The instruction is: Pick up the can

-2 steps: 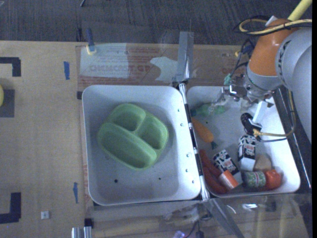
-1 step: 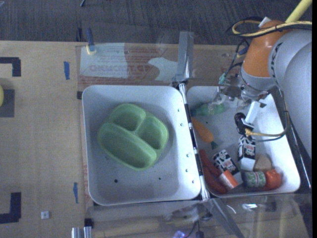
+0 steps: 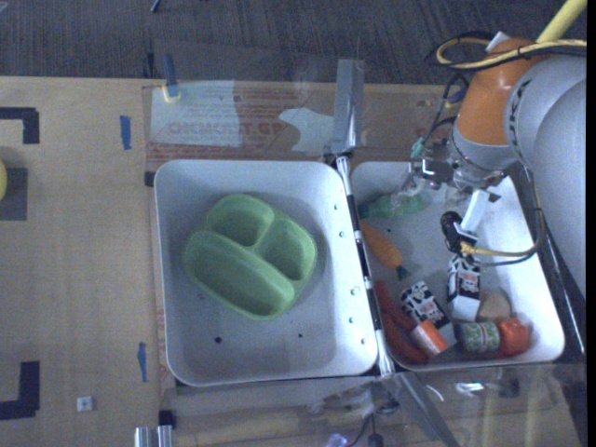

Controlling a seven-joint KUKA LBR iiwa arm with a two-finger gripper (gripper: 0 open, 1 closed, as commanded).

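Over the right bin [image 3: 521, 250], upper part, is where my wrist hangs — orange band [image 3: 489, 110] up top, grey arm [image 3: 559, 128] cut off by the frame's right edge. My gripper [image 3: 430, 177] sits below the band, near the bin's top-left corner, but it's a blur of metal & cables; can't tell if the jaws are wide, narrow or on anything. Just beside it, a pale green thing [image 3: 384, 206] against the bin's left wall, partly hidden, can't make out what it is.

Can [image 3: 480, 336] lies on its side at the bin's bottom edge, green label, well apart from my gripper. It's crowded: orange-red thing [image 3: 515, 335] touching its right end, small cup w/ orange lid [image 3: 429, 336] just left, tan lump [image 3: 494, 305] above. Red pepper-like piece [image 3: 396, 329] runs along the left wall, lower end hidden by clutter. Two black & white cartons [image 3: 421, 301] & [image 3: 464, 282] stand above the can. Carrot [image 3: 382, 248] mid-left. Black cable [image 3: 454, 231] dangles over the bin middle.

Left bin [image 3: 186, 343] holds a green divided plate [image 3: 250, 254], tilted a bit.
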